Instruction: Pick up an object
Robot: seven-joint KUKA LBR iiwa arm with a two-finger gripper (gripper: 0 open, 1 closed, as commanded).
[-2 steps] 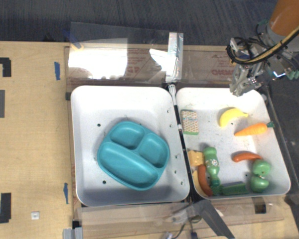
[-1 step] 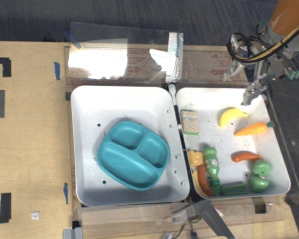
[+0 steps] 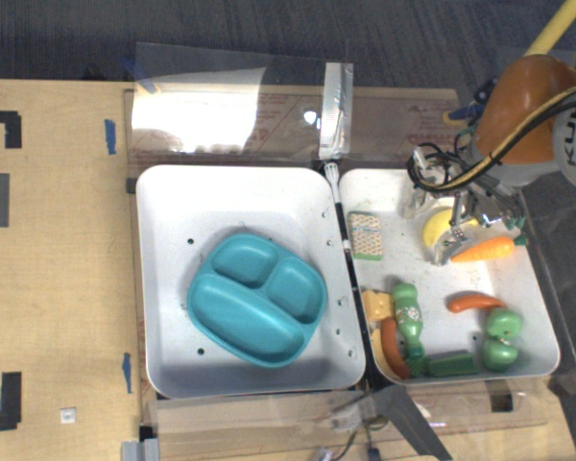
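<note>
Right bin [image 3: 542, 301] crowded with toy food, bare floor mid-bin, left bin [image 3: 163, 257] rim open

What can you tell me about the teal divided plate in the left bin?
The teal divided plate is a rounded, glossy tray that looks like plastic, with three compartments: two smaller ones at the far side and one long one nearer the camera. Nothing lies in them. It sits right side up, turned at a diagonal, roughly mid-floor in the left bin, apart from the walls, with nothing else touching it.

Teal divided plate [image 3: 259, 299] in the left white bin [image 3: 163, 200]; blue tape strips [image 3: 109, 136] on the wooden bench [image 3: 48, 257]
</note>
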